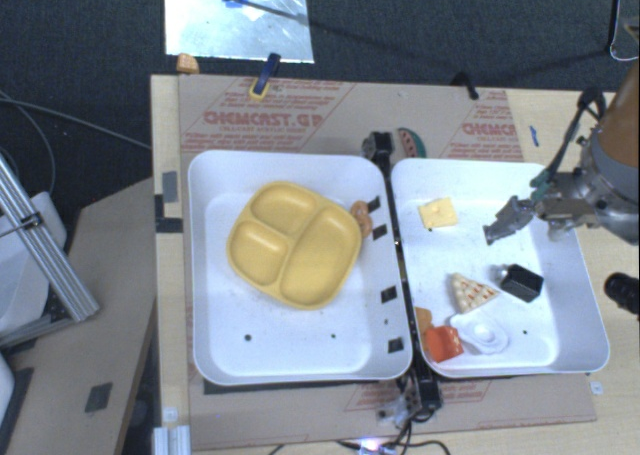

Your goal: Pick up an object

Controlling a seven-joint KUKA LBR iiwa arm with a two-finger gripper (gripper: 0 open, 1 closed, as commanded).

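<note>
Nothing is picked yet: the tool (500, 230) hangs over the right bin (570, 273), its opening unclear, black block (521, 283) just below.

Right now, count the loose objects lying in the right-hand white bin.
5: pale yellow cheese square at upper left, black block right of centre, pizza-like wedge mid-bin, white piece and orange-red piece along the near edge.

Both bins (300, 168) look like smooth white plastic with a soft sheen; the yellow tray (295, 243) is matt plastic. The desk (330, 108) top looks like printed brown cardboard; the sheet (240, 3) beyond it shines like metal; the floor (80, 33) is dark, rough carpet.
</note>
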